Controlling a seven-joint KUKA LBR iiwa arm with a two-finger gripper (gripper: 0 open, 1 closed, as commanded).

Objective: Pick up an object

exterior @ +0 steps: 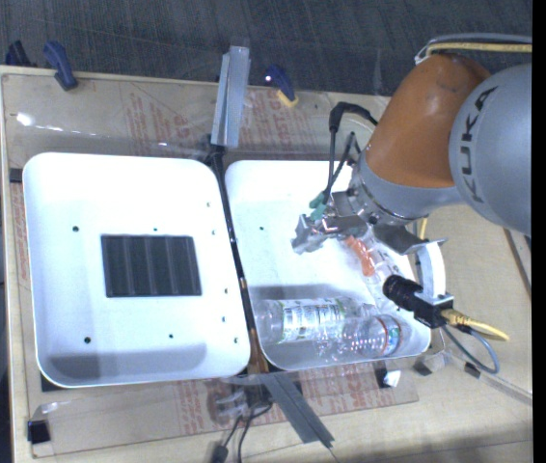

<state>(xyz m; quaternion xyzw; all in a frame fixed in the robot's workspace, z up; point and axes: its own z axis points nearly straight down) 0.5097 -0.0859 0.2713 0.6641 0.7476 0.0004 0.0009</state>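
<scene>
The arm [447,133] reaches in from the right and hangs over the right bin [263,191]; the gripper [313,228] sits above the bin's middle, its metal end pointing toward the bin's left wall. Whether the fingers are apart or closed cannot be told from this view — the wrist and cabling crowd the tool, and nothing is plainly seen between the fingers.

Candidate object: a clear plastic bottle [326,324] lies on its side along the near wall of the right bin, label up, cap end toward the right; it rests on the bin floor, below and apart from the gripper. A small orange-and-clear item [362,255] shows just beside the wrist, partly hidden; its nature and whether it is loose or part of the tool are uncertain.

The left bin [51,201] carries a dark ribbed rectangular panel [150,265] at its centre.

Assessment: the pick is not shown as done; no object is seen lifted. Remaining, by my judgement — align over the bottle, descend, close on it, raise it clear of the bin.
</scene>
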